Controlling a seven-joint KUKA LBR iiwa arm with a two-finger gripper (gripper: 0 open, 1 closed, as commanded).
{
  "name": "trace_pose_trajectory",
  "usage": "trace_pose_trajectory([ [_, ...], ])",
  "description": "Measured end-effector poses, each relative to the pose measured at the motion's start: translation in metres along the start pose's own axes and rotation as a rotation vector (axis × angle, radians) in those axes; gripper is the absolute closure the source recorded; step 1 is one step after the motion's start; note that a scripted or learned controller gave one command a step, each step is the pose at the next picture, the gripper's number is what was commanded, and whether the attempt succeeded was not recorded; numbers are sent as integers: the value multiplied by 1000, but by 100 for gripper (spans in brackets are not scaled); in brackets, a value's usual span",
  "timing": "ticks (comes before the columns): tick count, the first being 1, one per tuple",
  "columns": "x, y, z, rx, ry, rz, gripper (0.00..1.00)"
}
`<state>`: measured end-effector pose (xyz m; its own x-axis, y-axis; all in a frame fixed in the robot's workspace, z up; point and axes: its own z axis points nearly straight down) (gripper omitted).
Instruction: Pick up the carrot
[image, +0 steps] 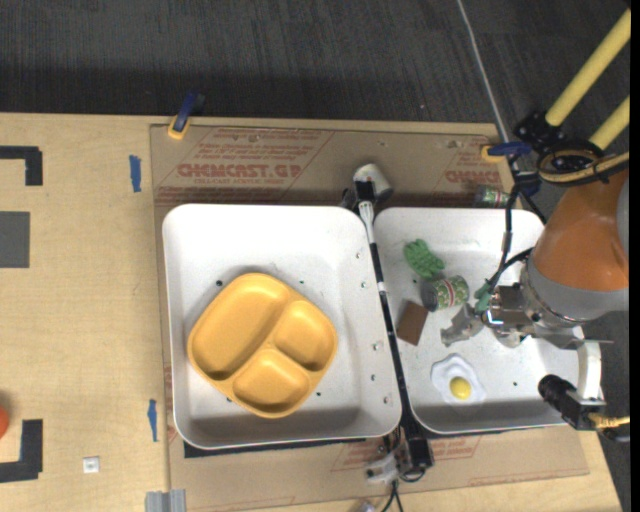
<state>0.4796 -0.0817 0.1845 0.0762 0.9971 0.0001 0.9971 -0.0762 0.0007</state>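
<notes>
Carrot: place cannot be told, perhaps hidden under the grey two-finger gripper (468, 325), whose jaws' state cannot be told, lowered in the right shallow white bin (510, 398); risk: crowding small labelled can (447, 292) or brown block (411, 322) may be seized instead

Grey KUKA arm (590, 270) at right of frame
Broad orange band above grey wrist; black cables loop alongside; metallic gripper (468, 325) hardware.

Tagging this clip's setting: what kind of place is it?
Likely a robot lab test bench: two white bins clamped onto cardboard, toy food like a fried egg, blue tape marks, loose cables.
</notes>
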Motion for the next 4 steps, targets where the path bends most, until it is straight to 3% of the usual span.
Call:
trace_pose_trajectory([
  [1, -16, 1, 99, 0, 0, -51, 0],
  [2, -68, 20, -70, -2, -1, -189, 0],
  [3, -33, 2, 52, 2, 0, -122, 0],
  [4, -103, 75, 19, -1, -1, -87, 0],
])
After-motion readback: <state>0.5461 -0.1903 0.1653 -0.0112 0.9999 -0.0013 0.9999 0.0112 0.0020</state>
